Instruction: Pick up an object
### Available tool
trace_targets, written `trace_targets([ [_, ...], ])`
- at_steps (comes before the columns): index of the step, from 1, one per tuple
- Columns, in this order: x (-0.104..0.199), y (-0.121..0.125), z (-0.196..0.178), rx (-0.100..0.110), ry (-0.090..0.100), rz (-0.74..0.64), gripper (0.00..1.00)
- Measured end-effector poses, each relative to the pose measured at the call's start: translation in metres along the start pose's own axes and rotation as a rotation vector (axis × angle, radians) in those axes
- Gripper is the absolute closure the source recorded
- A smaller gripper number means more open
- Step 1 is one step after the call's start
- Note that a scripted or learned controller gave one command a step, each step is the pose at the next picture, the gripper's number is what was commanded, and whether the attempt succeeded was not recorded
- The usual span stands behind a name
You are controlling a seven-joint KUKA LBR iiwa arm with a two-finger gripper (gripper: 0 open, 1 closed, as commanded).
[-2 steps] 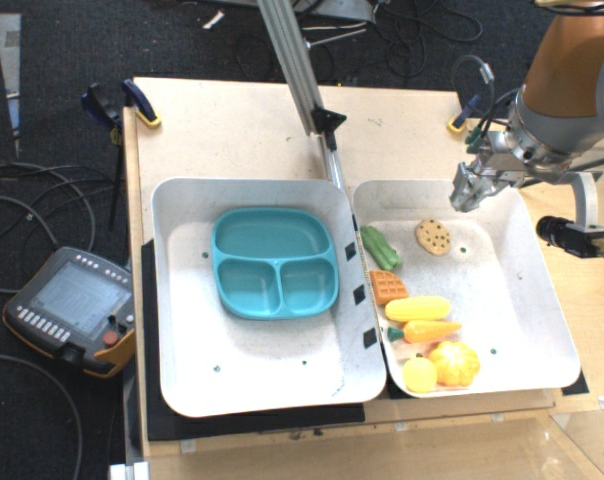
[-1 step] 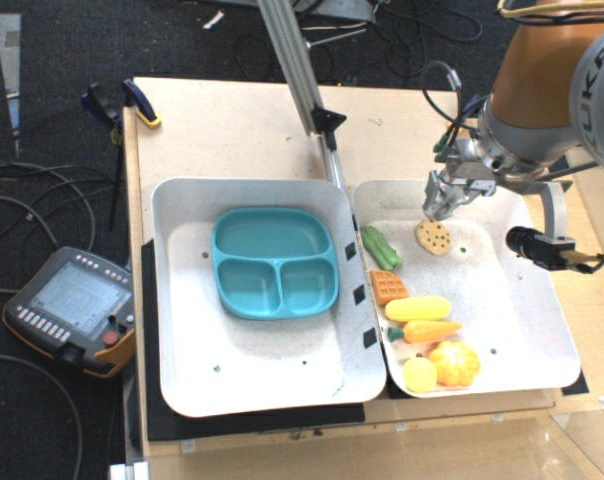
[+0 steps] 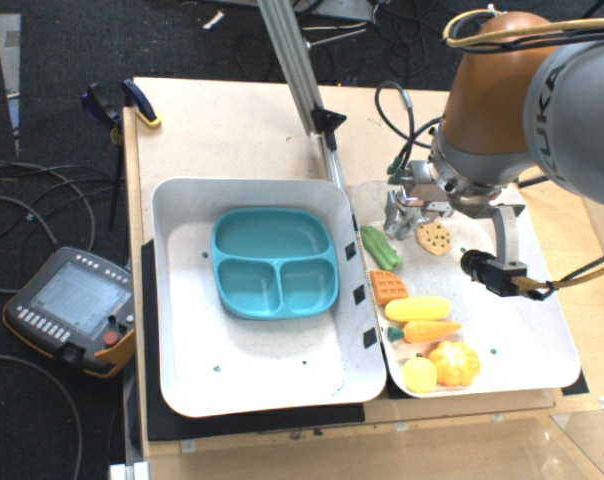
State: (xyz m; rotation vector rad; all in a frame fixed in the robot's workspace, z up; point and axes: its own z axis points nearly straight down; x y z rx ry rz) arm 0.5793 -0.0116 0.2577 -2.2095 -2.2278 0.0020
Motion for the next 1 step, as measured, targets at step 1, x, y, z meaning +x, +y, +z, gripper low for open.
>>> trace_targets([
  [1,0.0544,-0.0073,0.0028,-0.002,0.000,-0.001,1.00],
])
